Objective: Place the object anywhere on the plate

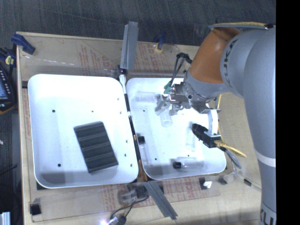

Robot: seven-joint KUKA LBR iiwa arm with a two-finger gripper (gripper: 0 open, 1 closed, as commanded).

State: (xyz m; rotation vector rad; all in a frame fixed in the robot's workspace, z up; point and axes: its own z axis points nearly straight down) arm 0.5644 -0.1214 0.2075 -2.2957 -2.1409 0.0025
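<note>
Bench [70,55]: pale board carrying two bins side by side, with dark carpet beyond its far edge.
Arm [248,69]: grey with an orange band, reaching in from the right over the right bin's far right corner.
Left bin [42,93]: white, with open floor on every side of the plate and the most room toward the far edge.
Right bin [154,153]: white, with bare floor in the middle and toward the near left corner.
Dark ribbed plate [96,146]: flat in the left bin toward its near edge, set askew to the walls and apart from all of them.
Gripper [165,108]: over the far half of the right bin; released or clenched, cannot tell.
Clear tube [166,120]: in the right bin, just on the near side of the gripper; touching or not, cannot tell.
Second clear tube [145,96]: near the right bin's far left corner, beside the gripper.
Capped tube [188,163]: lying along the right bin's near edge, black cap at its left end.
</note>
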